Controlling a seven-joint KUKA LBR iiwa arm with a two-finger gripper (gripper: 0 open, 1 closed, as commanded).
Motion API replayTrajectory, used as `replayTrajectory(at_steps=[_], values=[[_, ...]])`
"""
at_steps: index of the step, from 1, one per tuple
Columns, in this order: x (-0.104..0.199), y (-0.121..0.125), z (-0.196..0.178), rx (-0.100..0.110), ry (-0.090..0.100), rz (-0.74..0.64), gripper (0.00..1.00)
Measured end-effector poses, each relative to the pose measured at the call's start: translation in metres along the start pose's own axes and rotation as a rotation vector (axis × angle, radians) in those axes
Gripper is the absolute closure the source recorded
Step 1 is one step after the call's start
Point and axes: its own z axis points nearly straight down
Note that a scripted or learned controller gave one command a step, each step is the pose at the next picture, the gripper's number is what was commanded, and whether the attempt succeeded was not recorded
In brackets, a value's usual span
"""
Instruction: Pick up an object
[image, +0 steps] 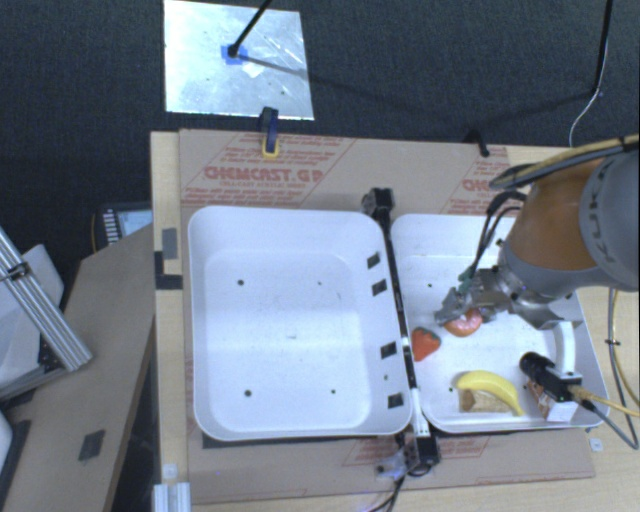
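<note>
Pincer (462, 305): low in the right bin, directly above a pinkish-red object; whether its tips are apart or together cannot be told, since the wrist blocks them.
Arm (565, 225): grey with an orange band, above and right of the pincer, cut off by the frame edge.
Left bin (290, 320): left of the pincer, across the divider.
Right bin (430, 245): under the pincer; its far right side is hidden by the arm.
Banana (490, 386): below and right of the pincer, lying on a tan piece partly covered by it.
Pinkish-red object (464, 325): just under the pincer, partly covered, shape unclear.
Red piece (426, 343): below and left of the pincer, near the divider.
</note>
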Motion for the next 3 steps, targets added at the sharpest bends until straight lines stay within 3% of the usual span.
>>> replayTrajectory(at_steps=[2, 3], values=[[-0.006, 0.003, -0.022, -0.009, -0.005, 0.005, 1.00], [0.087, -0.031, -0.036, -0.003, -0.002, -0.001, 1.00]])
